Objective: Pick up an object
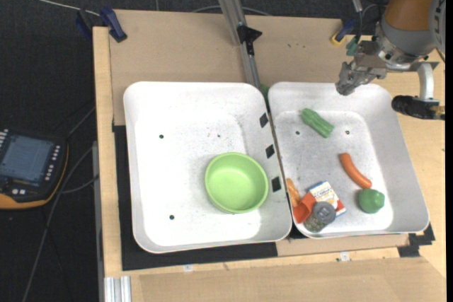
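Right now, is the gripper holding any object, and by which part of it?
Nothing is held. The gripper hangs over the far rim of the right bin, with nothing between its fingers; the green cucumber lies apart.

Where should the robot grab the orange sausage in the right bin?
Probably across the middle of the sausage, coming straight down from above. It lies flat on the right bin, long and thin, slanting from upper left to lower right, so the narrow width suits the jaws. The green ball sits near its lower end, so the middle looks safer.
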